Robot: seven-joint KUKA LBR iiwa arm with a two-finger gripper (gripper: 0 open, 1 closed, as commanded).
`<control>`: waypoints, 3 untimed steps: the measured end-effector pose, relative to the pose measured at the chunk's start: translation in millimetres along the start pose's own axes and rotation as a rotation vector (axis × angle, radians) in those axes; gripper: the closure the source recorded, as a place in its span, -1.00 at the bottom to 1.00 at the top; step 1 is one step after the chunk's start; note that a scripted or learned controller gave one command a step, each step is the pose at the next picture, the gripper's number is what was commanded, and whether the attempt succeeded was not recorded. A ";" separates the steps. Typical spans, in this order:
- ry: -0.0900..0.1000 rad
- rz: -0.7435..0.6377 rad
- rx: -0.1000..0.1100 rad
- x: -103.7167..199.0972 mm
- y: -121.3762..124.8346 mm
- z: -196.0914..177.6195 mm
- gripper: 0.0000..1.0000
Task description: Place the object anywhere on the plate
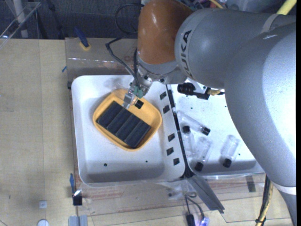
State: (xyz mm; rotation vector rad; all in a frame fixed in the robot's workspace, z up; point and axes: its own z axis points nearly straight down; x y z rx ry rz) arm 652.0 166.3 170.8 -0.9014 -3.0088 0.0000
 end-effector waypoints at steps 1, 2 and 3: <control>-0.004 -0.082 -0.004 11.1 5.8 -23.2 1.00; 0.000 -0.195 -0.001 37.4 -21.5 -26.9 1.00; 0.000 -0.195 -0.001 37.2 -21.6 -27.0 -1.00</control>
